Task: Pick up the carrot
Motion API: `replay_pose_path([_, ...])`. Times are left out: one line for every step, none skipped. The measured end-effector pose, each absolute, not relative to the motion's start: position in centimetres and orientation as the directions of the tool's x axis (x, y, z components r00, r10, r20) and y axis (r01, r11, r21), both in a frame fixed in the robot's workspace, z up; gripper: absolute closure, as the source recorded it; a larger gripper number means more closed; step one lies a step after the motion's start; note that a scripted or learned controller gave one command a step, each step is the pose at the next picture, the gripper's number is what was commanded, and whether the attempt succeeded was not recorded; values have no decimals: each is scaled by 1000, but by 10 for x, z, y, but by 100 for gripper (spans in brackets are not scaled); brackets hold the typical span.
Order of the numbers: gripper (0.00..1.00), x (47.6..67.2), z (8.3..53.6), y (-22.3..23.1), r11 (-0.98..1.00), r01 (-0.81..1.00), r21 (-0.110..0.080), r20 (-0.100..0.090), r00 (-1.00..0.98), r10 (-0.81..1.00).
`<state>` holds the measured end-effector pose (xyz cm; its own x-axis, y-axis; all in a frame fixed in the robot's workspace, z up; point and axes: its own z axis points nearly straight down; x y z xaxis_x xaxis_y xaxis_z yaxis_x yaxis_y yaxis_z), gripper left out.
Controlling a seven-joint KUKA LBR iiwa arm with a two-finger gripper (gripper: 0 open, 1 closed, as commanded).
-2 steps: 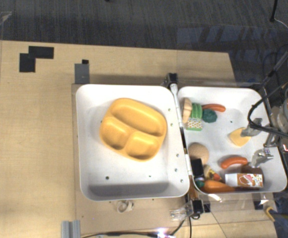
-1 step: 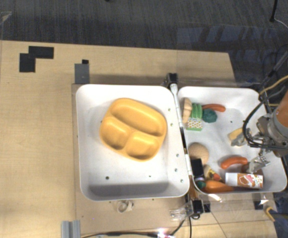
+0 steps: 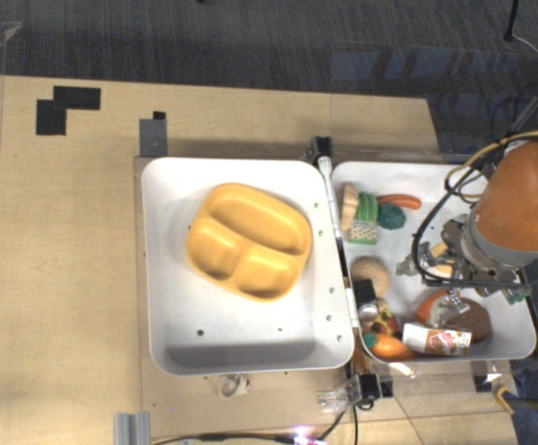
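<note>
An orange, tapered piece that looks like the carrot [image 3: 391,348] lies in the front left corner of the right bin [image 3: 519,341], partly under a white labelled bottle [image 3: 441,340]. My gripper [image 3: 450,297] hangs below the grey wrist and its orange band [image 3: 529,197], low over the right half of that bin. It is above a red-orange item [image 3: 433,303] and a brown round item [image 3: 478,318], and to the right of the carrot and farther back. The wrist and cables hide what is at its tip.
The left bin [image 3: 172,341] holds a yellow divided plate [image 3: 248,239]. At the back of the right bin lie a slim red-orange piece [image 3: 401,200], a green item [image 3: 390,217] and a corn cob [image 3: 350,207]. A tan round item [image 3: 370,272] sits mid-left.
</note>
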<state>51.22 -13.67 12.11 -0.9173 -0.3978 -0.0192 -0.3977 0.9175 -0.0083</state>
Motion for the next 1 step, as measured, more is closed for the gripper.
replay_pose_path([0, 528, 172, -208, 969, -246, -8, -13, -969, -246])
